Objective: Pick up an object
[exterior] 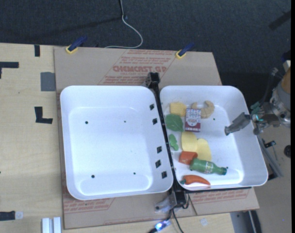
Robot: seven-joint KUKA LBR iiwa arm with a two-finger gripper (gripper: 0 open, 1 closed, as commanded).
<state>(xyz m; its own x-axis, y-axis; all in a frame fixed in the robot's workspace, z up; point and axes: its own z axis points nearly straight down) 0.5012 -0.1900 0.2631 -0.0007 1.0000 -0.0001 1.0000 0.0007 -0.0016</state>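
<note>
The right bin holds a heap of toy food along its left side. There is a yellow block, a tan bread piece, a red and white box and a green leafy piece. Below them lie a yellow slab, an orange-red piece, a green bottle on its side and a red chili. My gripper hangs over the right part of this bin, to the right of the heap and apart from it. Nothing shows in its grasp.
The left bin sits beside the right one, joined at a black-clipped middle wall. Both rest on a cardboard sheet with yellow and blue clamps at its far edge. A white cable runs over the dark floor behind.
</note>
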